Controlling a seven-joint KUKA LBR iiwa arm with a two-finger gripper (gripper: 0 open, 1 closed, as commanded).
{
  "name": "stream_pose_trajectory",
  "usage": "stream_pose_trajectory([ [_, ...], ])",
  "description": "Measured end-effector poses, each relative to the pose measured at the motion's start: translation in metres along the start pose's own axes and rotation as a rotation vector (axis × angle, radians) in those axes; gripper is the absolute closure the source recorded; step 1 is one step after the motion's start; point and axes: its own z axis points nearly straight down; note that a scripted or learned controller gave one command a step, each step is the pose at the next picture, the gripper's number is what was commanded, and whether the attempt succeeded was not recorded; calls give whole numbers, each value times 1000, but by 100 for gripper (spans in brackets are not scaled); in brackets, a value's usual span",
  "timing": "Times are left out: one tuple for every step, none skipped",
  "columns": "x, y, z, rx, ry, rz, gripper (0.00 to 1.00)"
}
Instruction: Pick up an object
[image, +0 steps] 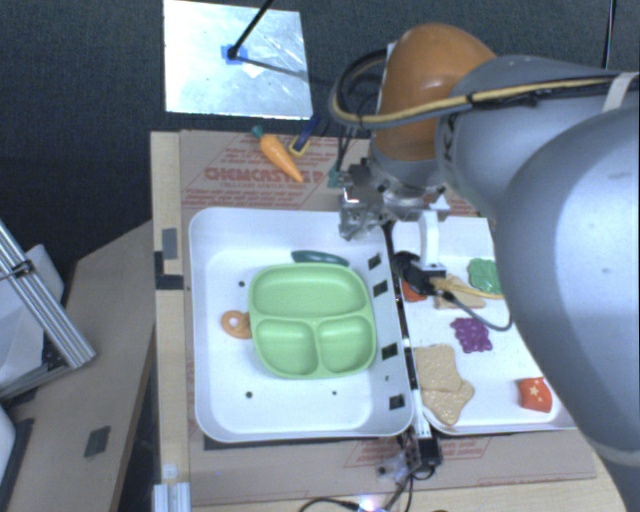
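Reading "CHEMCAST" (245, 172) on brown board behind bins; hand (352, 222) state unclear.

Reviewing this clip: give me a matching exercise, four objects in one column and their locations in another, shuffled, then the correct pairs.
Objects:
1. green divided plate
2. purple grapes
3. carrot
4. orange ring

Locations:
A. on the cardboard beyond the bins
B. right bin
C. middle of the left bin
D. left bin, beside the plate's left edge

Pairs: 1-C, 2-B, 3-A, 4-D
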Motion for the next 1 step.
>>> stream_pose_trajectory([
  [6, -2, -3, 0, 0, 0, 100],
])
